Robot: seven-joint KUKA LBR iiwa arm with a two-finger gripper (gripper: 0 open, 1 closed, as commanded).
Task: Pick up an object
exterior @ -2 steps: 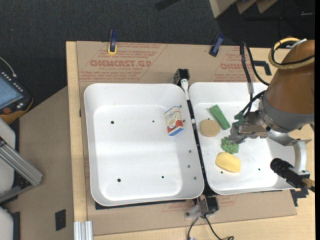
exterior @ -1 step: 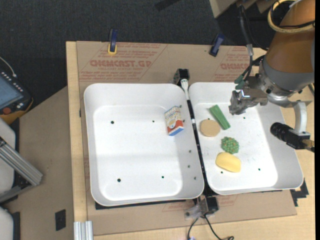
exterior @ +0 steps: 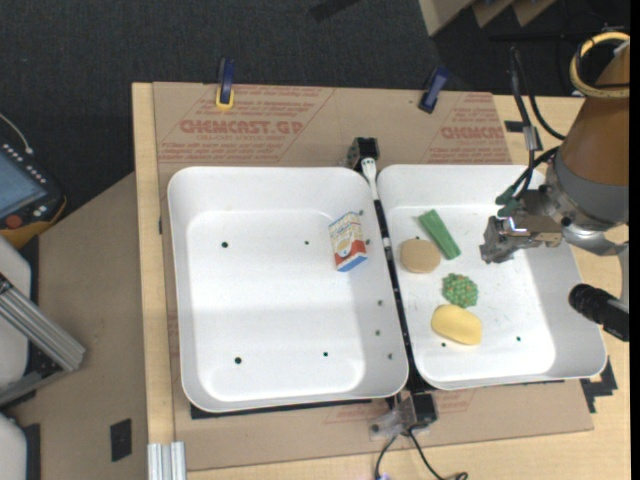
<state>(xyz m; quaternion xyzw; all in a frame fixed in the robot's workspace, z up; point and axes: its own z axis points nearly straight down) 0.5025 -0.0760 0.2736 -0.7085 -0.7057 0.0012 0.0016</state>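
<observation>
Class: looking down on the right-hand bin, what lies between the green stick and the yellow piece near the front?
In the camera view, the tan round piece and the green bumpy ball lie between the green stick and the yellow piece.

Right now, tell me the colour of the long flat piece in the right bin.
Green, clear in the camera view.

Grey arm (exterior: 590, 183), broad orange band (exterior: 605, 118) above wrist, black cables, dark metal gripper (exterior: 508, 236)
</observation>
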